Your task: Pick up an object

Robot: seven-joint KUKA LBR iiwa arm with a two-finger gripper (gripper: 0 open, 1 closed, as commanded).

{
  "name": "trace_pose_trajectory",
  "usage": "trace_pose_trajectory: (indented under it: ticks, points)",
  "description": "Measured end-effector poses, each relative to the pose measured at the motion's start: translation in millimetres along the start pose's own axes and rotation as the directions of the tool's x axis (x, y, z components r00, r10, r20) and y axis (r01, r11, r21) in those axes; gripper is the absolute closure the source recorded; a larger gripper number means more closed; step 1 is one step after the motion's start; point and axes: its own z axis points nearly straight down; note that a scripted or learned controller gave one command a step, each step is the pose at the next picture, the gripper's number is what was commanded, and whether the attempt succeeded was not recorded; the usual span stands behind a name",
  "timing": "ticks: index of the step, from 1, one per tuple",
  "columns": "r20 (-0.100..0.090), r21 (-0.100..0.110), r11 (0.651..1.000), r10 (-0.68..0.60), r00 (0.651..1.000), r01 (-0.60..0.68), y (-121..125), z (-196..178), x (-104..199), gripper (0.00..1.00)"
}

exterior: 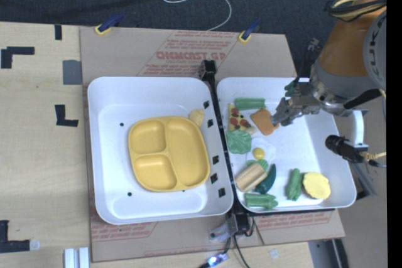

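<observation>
Camera view: two white bins side by side on the tabletop.
Hand: low over the right bin, just beside the orange-brown piece; whether it is wide or narrow cannot be told.
Key relation: the orange-brown piece lies directly to the hand's image-left, its long axis slanting from upper left to lower right.
Left bin: one yellow divided tray, one small pale piece.
Right bin count: roughly ten toy foods, several of them green, one yellow round.
</observation>
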Motion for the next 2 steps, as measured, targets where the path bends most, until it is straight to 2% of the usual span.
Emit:
trace_pose_trajectory:
  ticks: [1, 2]
  points:
    - [0.002, 0.002, 1.000, 0.003, 1.000, -0.003, 11.7, 11.9, 35.5, 1.00]
    - [0.001, 0.001, 1.000, 0.005, 1.000, -0.005, 8.4, -3.3, 21.3, 1.00]
